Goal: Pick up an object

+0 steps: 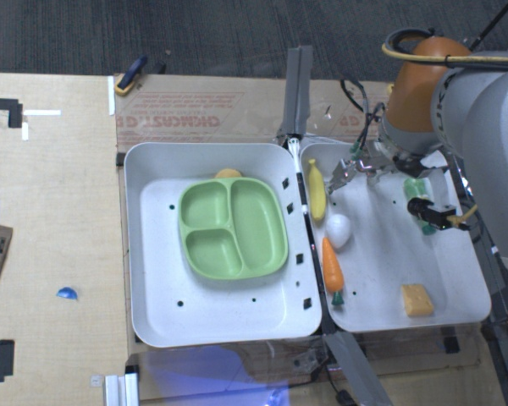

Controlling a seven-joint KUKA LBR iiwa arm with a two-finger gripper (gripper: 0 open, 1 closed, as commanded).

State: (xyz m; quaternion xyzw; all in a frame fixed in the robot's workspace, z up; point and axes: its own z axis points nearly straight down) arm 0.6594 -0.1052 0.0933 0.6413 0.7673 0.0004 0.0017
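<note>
Nearest us, a yellow spongy block [417, 300] sits in the front right part of the right-hand shallow white bin [457, 265], well apart from everything else. Moving up the bin's left wall, an orange carrot with a green stub end [332, 266] lies lengthwise. A white egg-shaped ball [337, 229] rests just beyond its far tip, and a yellow banana [317, 191] runs along the wall past that.

And there's the grey arm with its orange band [427, 74], reaching in from the right and over the far end of this bin. The tool [349, 172] is down low in the far left corner, just beside the banana's upper half. It's a tangle of metal from this angle, so I cannot tell whether it stands apart or together, or whether it touches the banana. A pale green item [417, 189] lies near the arm, too hidden to name.

Over in the left-hand white bin [152, 252], a light green three-compartment plastic plate [234, 227] lies flat in the middle. A small yellow-orange thing [229, 174] peeks out at its far edge. Out on the bench [51, 210], a little blue piece [66, 293] lies alone to the left.
</note>
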